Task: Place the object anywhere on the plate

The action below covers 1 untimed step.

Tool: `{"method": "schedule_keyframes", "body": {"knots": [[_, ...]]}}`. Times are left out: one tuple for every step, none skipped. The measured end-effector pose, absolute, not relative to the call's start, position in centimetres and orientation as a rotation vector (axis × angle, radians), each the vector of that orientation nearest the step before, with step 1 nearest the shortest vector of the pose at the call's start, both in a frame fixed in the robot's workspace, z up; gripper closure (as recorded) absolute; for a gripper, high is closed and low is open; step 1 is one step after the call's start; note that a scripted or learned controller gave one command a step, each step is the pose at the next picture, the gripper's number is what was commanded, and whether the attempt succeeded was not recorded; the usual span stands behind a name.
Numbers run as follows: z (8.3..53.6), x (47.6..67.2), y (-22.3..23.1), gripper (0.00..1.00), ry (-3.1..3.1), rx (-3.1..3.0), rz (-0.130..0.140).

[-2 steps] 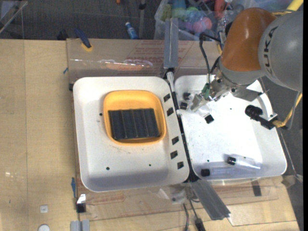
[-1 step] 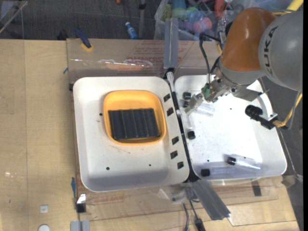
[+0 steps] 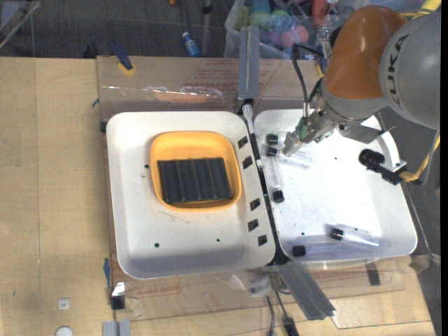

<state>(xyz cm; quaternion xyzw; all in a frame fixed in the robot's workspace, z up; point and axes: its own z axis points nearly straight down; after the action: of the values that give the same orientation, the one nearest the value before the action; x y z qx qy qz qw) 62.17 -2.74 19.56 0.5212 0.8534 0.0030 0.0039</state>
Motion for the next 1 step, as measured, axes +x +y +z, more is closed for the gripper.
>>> {"method": "schedule_keyframes", "body": {"knots": [[20.86, 65.06, -3.38, 1.00, 2.743, 1.520, 0.003]]}}
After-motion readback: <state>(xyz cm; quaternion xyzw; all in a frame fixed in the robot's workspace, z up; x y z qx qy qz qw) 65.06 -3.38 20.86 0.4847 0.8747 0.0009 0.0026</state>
